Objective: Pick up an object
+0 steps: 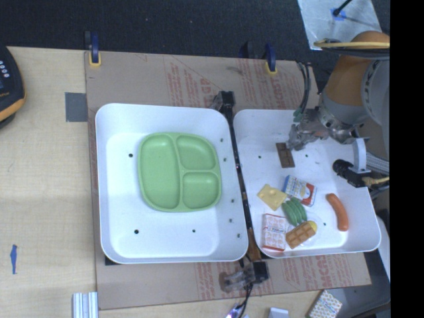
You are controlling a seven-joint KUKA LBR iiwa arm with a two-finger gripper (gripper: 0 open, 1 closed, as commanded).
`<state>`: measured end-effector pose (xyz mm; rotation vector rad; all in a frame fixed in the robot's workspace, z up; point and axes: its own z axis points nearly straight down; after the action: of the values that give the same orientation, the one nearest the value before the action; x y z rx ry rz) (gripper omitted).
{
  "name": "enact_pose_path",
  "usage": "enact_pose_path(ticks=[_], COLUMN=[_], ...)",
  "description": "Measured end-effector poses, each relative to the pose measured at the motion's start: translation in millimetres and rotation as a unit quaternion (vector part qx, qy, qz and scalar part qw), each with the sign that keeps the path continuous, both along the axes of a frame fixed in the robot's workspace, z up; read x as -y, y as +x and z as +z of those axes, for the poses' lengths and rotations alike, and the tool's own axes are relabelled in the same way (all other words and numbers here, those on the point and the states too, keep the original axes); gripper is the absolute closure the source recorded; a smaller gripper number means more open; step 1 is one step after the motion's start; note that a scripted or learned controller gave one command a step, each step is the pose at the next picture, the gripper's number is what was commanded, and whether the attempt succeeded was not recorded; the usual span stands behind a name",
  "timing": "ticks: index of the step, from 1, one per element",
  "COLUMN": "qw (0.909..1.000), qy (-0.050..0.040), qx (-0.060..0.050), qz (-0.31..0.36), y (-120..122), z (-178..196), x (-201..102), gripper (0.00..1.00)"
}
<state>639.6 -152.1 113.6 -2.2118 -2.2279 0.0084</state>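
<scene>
A small brown block (285,155) lies in the right bin (260,128), apart from the toy food (293,211). The gripper (296,142) hangs just above it; its opening cannot be told. It should drop straight, straddling the block.

Open floor in right bin's (248,177) far-left part; food cluster (291,214) near front.
</scene>
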Motion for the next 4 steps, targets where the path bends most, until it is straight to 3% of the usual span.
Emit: enact_pose_path(ticks=[1, 2, 3, 4], qw=[1.0000, 1.0000, 1.0000, 1.0000], qy=[0.0000, 0.0011, 0.0003, 0.0003], qx=[-0.001, 0.000, 0.001, 0.000], qz=[0.000, 0.000, 0.001, 0.001], y=[-0.2, -1.9, -0.9, -1.2], z=[-0.6, -22.5, -9.7, -10.3], x=[-0.1, -29.5, -27.5, -27.6], gripper=[0.00, 0.00, 1.00, 0.00])
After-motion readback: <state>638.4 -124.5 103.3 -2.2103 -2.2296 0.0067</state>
